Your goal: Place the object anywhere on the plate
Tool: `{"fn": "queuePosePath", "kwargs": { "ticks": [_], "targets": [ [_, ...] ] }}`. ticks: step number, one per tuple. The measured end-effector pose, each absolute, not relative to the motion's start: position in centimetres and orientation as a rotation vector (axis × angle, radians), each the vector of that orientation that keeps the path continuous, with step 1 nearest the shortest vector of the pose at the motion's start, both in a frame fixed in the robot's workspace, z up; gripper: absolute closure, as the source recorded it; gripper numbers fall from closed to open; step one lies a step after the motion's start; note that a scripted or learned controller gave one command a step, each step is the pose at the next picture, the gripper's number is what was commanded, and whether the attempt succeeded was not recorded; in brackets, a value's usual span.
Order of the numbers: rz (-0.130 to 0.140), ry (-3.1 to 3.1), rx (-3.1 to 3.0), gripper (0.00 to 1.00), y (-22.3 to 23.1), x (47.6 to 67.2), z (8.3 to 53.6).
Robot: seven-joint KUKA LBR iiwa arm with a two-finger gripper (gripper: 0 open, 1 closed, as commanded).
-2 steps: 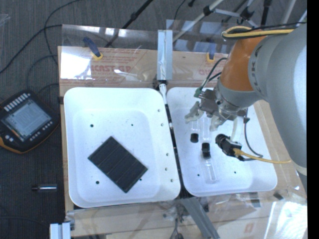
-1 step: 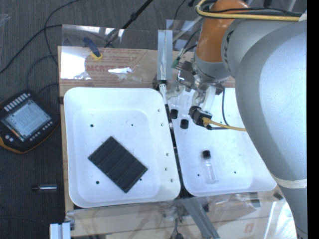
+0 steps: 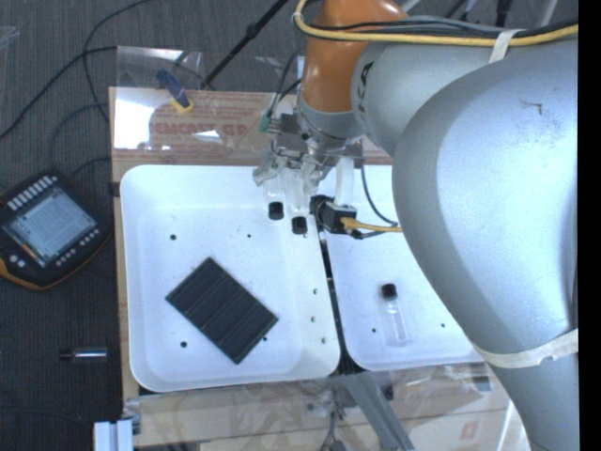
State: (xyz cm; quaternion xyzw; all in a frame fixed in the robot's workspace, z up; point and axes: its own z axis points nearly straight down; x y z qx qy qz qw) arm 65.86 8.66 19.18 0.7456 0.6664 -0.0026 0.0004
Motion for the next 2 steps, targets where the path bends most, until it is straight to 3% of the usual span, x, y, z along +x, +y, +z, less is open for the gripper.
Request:
{"fn": "queuePosePath", "kwargs": {
  "ticks": [2],
  "targets": [
    [0.001, 2.922, 1.153, 1.00, 16.9, 66.8, 19.7]
  ]
}}
